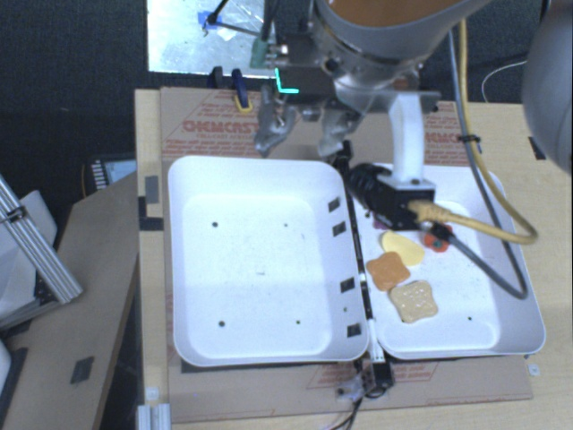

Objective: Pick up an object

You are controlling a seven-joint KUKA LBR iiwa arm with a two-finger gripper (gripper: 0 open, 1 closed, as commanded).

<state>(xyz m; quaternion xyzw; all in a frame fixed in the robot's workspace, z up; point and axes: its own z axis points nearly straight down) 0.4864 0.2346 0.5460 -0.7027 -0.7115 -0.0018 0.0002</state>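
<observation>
The left bin (pixel 260 267) is seen at left; above its far rim the gripper (pixel 304 137) is raised, fingers spread with nothing between. In the right bin (pixel 501 321) an orange piece (pixel 388 270), yellow piece (pixel 405 247) and tan cracker (pixel 414 300) are clustered

Pale wooden worktop (pixel 501 115) carries flat brown cardboard sheet with red print (pixel 210 119). On cardboard: two shallow white plastic bins side by side, touching — left bin (pixel 192 186), right bin (pixel 515 316).
</observation>
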